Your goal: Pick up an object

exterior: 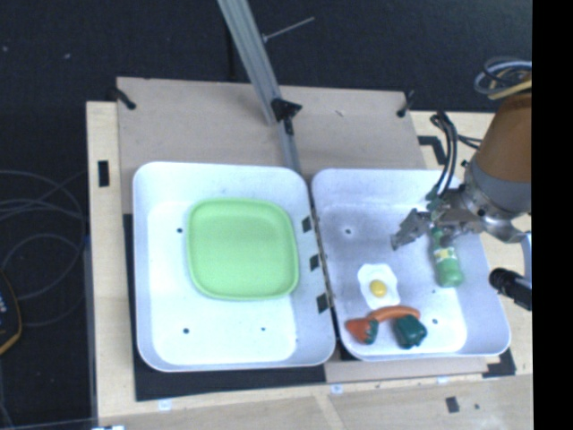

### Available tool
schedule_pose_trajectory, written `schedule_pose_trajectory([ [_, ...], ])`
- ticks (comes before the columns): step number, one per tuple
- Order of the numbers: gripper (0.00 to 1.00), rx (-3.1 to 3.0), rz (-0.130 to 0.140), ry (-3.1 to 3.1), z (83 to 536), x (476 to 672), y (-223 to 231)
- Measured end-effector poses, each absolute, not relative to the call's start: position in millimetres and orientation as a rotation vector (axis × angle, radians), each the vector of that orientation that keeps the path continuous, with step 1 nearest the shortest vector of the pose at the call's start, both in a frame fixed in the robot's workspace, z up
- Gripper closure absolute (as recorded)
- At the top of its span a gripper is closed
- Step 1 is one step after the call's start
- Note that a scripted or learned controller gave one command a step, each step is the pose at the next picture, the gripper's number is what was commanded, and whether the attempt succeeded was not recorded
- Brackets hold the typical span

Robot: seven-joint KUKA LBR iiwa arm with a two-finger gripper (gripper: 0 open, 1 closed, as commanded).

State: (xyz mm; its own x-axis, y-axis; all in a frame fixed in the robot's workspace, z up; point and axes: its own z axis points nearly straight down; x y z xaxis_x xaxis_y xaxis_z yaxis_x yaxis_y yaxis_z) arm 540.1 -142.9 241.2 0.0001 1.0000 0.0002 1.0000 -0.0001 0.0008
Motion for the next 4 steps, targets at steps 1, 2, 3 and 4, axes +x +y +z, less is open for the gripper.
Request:
schedule_pose_trajectory([
  [1, 0.0, 2.224, -0.004, 2.224, 182.4, 534.6, -136.8],
  [2, 0.0, 2.224, -0.004, 2.223, 131.9, 543.5, -136.2],
  [3, 0.0, 2.223, -0.002, 2.221, 99.6, 543.2, -136.6],
  [4, 1.0, 2.221, 0.006, 2.215, 113.3, 545.3, -137.7],
])
